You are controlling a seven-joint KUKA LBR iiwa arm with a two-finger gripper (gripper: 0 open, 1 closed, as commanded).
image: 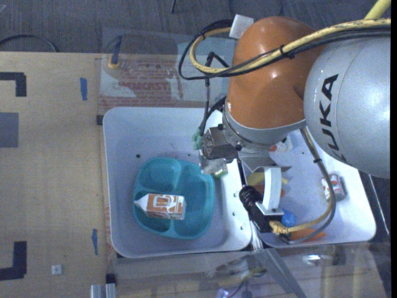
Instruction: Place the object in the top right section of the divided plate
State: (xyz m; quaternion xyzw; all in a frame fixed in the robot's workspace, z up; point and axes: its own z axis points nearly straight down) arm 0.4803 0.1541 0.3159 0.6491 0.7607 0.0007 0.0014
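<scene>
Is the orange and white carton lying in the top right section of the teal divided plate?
No. The carton lies in the lower left part of the divided plate, away from the end effector near the plate's upper right rim.

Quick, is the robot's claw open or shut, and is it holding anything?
Gripper: cannot be told; it sits above the divided plate's right edge.

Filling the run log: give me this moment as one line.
arm: over bin divider | hand: above teal divided plate's right rim | orange-white carton: lying in plate's lower-left section | plate: in left bin
</scene>
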